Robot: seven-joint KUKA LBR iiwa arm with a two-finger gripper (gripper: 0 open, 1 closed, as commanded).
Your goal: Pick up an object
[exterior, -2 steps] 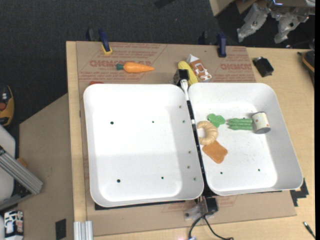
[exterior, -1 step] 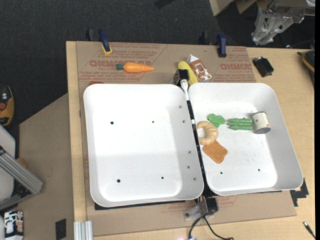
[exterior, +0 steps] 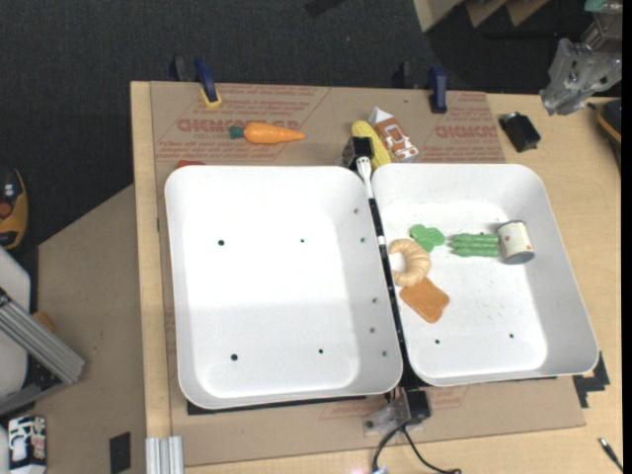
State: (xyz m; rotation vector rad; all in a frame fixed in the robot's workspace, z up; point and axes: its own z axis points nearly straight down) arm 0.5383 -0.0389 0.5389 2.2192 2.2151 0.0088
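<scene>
— What is lying toward the left side?

— The left bin is sitting on the brown board. Behind it, an orange carrot toy is lying on the board, near a blue clamp.

— And moving toward the middle?

— A yellow piece and an orange-and-white packet are resting together on the board behind the seam where the two bins are meeting. A second blue clamp is gripping the board's far edge.

— Where are the things for picking up sitting?

— They are all lying in the right bin. A beige ring is lying near the bin's left wall, with an orange slab touching its near side. A green lump is sitting just behind the ring. To its right, a long green piece is stretching toward a pale can that is lying on its side against it.

— And the gripper?

— The gripper is hanging at the far right, behind the right bin and well apart from everything in it. Whether it is clenched or released, the view is not showing; nothing is visibly sitting in its grasp.
</scene>
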